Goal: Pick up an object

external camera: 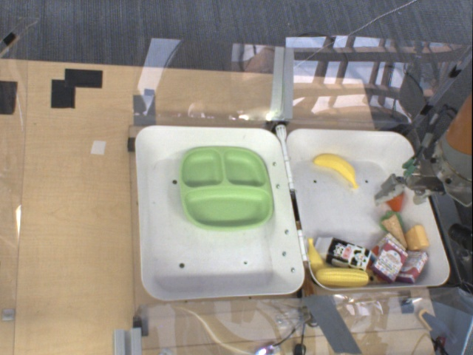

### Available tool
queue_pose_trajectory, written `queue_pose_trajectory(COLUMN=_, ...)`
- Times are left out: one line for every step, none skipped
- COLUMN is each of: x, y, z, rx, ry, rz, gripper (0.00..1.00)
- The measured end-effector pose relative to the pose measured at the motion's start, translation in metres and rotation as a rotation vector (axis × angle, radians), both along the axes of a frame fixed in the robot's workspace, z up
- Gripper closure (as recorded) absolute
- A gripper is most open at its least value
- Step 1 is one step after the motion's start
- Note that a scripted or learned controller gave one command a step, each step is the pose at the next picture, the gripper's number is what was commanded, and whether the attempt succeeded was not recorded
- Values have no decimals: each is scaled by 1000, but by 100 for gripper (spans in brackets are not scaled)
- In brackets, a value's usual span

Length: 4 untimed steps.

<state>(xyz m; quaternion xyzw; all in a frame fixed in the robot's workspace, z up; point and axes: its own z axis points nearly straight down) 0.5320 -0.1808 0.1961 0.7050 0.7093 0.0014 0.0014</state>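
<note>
My gripper (403,192) hangs over the right side of the right bin (355,143), its two grey fingers spread open. A small orange-red piece (397,202) lies just below and between the fingertips, and I cannot tell whether they touch it. A yellow banana (336,167) lies to the left at the bin's back. Near the front right corner crowd a tan cone-shaped piece (395,228), an orange-yellow block (417,237), a red carton (389,257) and a black-and-white carton (349,254). A long yellow item (341,276) rests against the front wall.
A green divided plate (225,187) sits in the left bin (159,265). A metal divider (290,191) runs between the bins. The right bin's middle floor, between the banana and the cartons, is bare.
</note>
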Motion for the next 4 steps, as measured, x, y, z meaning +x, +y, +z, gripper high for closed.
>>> queue_pose_trajectory(x=79, y=3, z=-107, rx=-4, ry=-9, rz=151, gripper=0)
queue_pose_trajectory(x=91, y=11, z=-106, rx=-5, ry=-9, rz=393, gripper=0)
queue_pose_trajectory(x=94, y=12, z=-93, rx=-5, ry=-17, rz=394, gripper=100)
queue_pose_trajectory(x=122, y=62, z=-3, rx=-2, ry=-5, rz=298, gripper=100)
